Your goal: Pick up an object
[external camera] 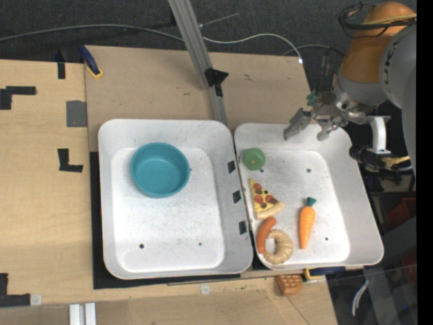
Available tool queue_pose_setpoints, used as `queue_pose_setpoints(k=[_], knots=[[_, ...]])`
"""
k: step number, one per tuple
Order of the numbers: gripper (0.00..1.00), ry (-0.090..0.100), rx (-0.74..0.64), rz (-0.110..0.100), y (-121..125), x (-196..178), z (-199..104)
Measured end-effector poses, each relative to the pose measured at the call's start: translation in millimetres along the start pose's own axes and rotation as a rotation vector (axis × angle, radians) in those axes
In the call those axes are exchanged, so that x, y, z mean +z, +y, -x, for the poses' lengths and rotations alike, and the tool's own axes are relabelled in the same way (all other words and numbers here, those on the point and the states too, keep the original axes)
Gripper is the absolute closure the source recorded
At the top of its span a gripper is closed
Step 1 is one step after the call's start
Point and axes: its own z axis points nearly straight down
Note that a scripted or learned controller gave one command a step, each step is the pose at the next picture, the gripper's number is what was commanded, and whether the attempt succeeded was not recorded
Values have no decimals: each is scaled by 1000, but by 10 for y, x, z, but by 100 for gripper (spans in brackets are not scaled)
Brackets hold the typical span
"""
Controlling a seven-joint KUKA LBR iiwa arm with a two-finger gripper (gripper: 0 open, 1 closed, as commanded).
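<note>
My gripper (312,128) hangs above the far edge of the right bin (352,181), its two fingers spread apart with nothing between them. In that bin lie a green round piece (254,158) at the far left, a pizza slice (263,198) in the middle left, a carrot (306,225) toward the right, and a red sausage (264,231) beside a beige doughnut (279,246) at the near edge. The gripper is well clear of all of them. A blue bowl (160,170) stands in the left bin (169,249).
A slanted grey metal pole (196,42) crosses the bench behind the bins, ending at a black clamp near their shared edge. Cables trail over the dark floor at the back. A small orange block (289,284) sits just in front of the right bin.
</note>
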Motion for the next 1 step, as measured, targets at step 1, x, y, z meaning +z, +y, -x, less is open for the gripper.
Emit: queue_pose_setpoints(k=[1], knots=[[0,0,0,0,0,0,1]])
